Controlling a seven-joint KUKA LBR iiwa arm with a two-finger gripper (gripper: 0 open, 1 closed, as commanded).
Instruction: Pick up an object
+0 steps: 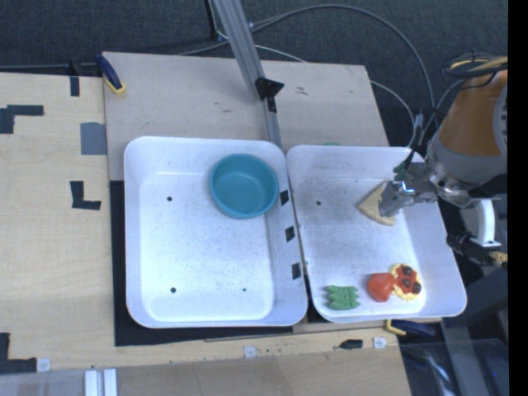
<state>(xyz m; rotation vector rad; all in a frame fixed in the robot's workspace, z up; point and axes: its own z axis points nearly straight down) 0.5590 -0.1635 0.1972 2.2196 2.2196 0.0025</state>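
A tan wedge-shaped object [375, 206] lies in the right bin [346, 238], near its right wall. My gripper [396, 196] hangs right over that wedge's right end, touching or nearly touching it. Along the right bin's front edge lie a green toy [341, 297], a red toy [380, 287] and a yellow toy with dark spots [405, 280]. A blue bowl [243, 186] stands at the back of the left bin [198, 262].
A metal pole [247, 52] slants down to the gap between the bins. Black cables [363, 23] curve over the bench behind the right bin. The arm's orange band [470, 126] stands at the right edge.
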